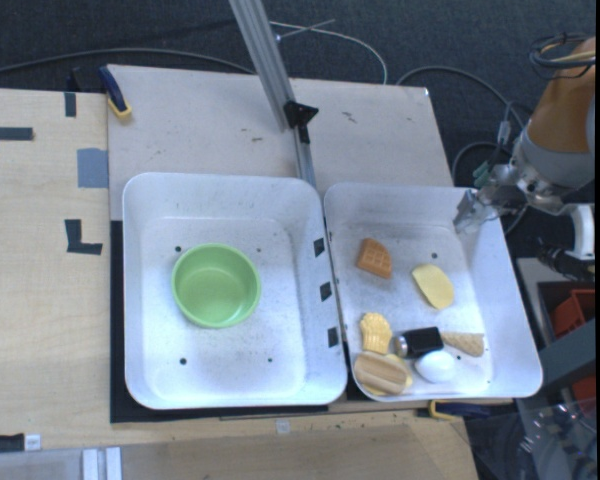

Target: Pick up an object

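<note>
Your bench carries two white bins side by side. The left bin (140, 268) holds a green bowl (216, 285) near its middle. In the right bin (510, 318), a waffle (374, 258) and yellow slice (434, 286) lie mid-bin; other pieces crowd its near edge. The gripper (470, 211) hovers over that bin's far right corner; you cannot tell its state.
</note>
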